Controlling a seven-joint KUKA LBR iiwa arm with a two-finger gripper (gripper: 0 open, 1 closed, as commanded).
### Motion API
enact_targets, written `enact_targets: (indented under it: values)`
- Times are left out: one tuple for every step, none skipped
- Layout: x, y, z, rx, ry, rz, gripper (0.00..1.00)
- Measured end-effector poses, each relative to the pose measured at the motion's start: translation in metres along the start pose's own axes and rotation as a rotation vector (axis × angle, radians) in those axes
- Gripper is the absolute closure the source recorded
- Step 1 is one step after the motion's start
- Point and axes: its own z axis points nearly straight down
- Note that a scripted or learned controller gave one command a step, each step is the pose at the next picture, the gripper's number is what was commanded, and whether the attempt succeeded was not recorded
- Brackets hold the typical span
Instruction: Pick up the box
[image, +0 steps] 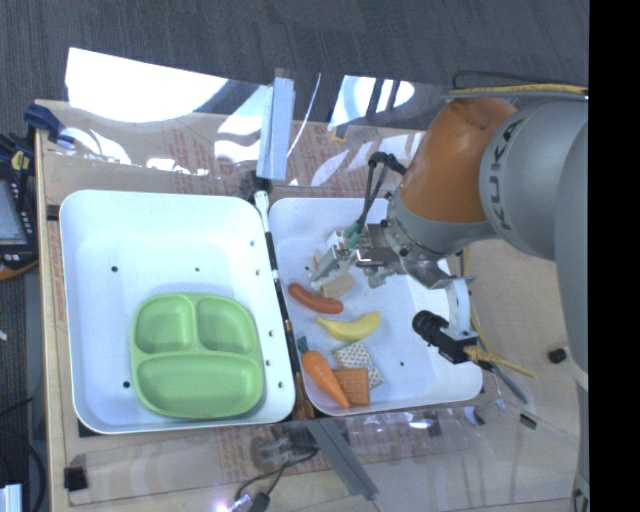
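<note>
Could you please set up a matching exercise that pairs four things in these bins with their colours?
Things:
1. divided plate in the left bin
2. banana
3. carrot
4. sausage

Colours:
A. yellow
B. red
C. green
D. orange

Pairs: 1-C, 2-A, 3-D, 4-B
</note>
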Motion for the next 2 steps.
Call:
enact_targets:
  values:
    - [-0.037, 0.002, 0.073, 0.001, -0.001, -0.050, 0.00]
    - [-0.076, 0.043, 0.082, -0.003, -0.001, -0.049, 0.00]
